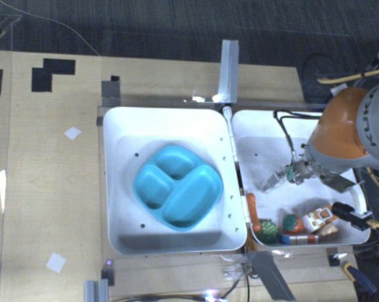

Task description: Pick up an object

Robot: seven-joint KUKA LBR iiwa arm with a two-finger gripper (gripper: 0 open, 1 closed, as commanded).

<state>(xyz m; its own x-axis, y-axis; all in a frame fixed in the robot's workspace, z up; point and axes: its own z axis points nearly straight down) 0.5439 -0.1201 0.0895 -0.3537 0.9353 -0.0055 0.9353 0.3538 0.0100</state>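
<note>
The end effector [278, 178] is seen low inside the right white bin [264, 137], reached in from the right; whether it is spread or closed cannot be told, and nothing is seen gripped in it. Behind it, the grey arm with its orange band [340, 131] is carried up and to the right.

Below the end effector, along the near wall of the same bin, a cluster of small objects is gathered. One orange carrot-like stick [252, 210] is laid just left of and below the end effector, beside the bin's left wall. One green bushy toy [268, 230] is placed next to it, then one green and orange ball [292, 222], one small printed carton [318, 219] and one red marker-like piece [299, 238].

To the left of the end effector, in the second white bin [120, 168], one blue three-compartment tray [177, 187] is held. Both bins are borne by the pale wooden surface [44, 187].
</note>
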